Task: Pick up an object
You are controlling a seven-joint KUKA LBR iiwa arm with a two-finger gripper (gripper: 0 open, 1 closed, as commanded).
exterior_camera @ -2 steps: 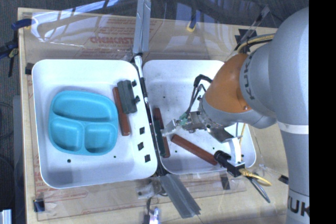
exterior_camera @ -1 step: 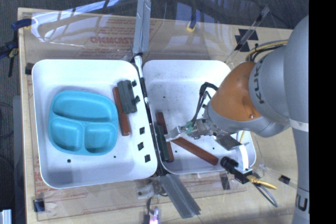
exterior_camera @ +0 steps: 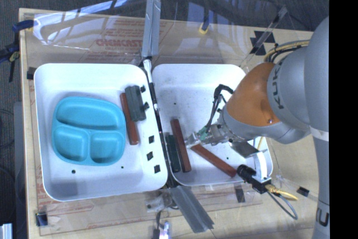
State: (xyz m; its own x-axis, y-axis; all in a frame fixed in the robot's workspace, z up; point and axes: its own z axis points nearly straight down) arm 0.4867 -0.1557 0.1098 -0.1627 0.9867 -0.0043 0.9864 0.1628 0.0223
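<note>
My gripper (exterior_camera: 205, 135) hangs low in the right bin (exterior_camera: 190, 76), in its lower middle, under the orange wrist band. Just below its tip a reddish-brown stick (exterior_camera: 215, 161) lies diagonally on the bin floor, its upper left end close to the gripper. Whether they touch is unclear. Along the right bin's left wall lie a second brown stick (exterior_camera: 180, 144) and a dark bar (exterior_camera: 173, 153), side by side.
The left bin (exterior_camera: 47, 78) holds a blue divided tray (exterior_camera: 88, 130), a brown stick (exterior_camera: 129, 118) and a dark grey block (exterior_camera: 135, 102) near its right wall. The arm covers the right bin's right side. A ridge (exterior_camera: 158, 137) separates the bins.
</note>
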